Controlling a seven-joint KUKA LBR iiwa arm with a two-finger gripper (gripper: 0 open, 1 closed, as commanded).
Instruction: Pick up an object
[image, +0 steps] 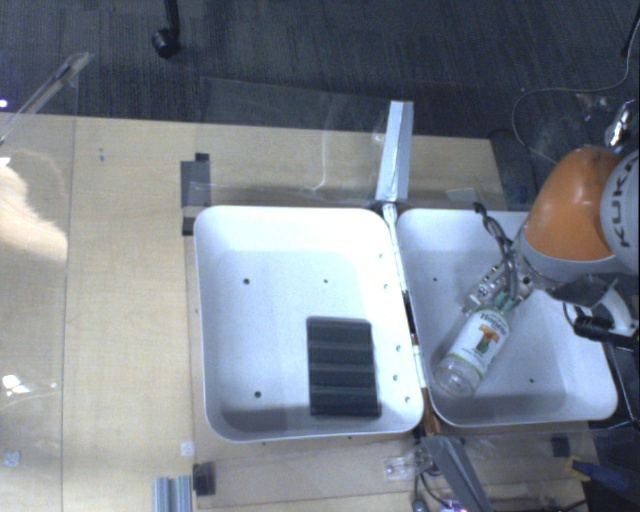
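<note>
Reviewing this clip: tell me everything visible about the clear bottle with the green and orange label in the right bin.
The clear plastic bottle with a white, green and orange label lies on its side in the right white bin, slanted, its base toward the bin's near-left corner and its neck toward the gripper. It looks transparent and mostly empty, with the label wrapped round its middle. The base sits close to the bin's left wall. The gripper is right at the neck end; whether it touches or grips the bottle cannot be told.

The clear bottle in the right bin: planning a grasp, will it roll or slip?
The bottle lies on its side, so a nudge would probably roll it. Its clear, smooth-looking wall may slip in the pincer. It looks empty, likely light.
</note>
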